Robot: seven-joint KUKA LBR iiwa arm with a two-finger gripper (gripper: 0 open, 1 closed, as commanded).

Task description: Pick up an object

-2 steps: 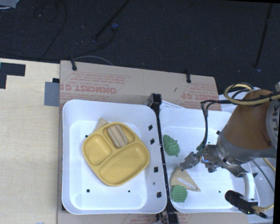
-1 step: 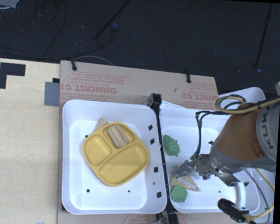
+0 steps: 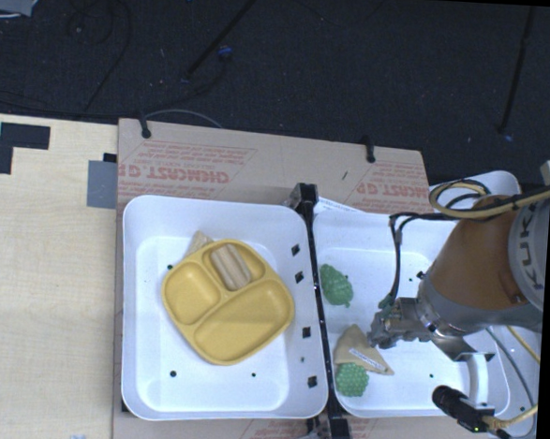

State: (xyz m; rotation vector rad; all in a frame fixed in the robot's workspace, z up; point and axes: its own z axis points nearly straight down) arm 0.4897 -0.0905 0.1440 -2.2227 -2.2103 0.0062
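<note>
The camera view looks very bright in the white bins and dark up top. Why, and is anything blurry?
In the camera view, light bounces hard off the white bins, washing out their walls, while the dark floor soaks it up. The yellow tray looks fairly sharp; the end effector and the green toys look soft and fuzzy.

We see a divided plate with a bread roll in its rear compartment lying in the left bin, while the right bin holds one broccoli piece behind a wedge and another just before it.
</note>
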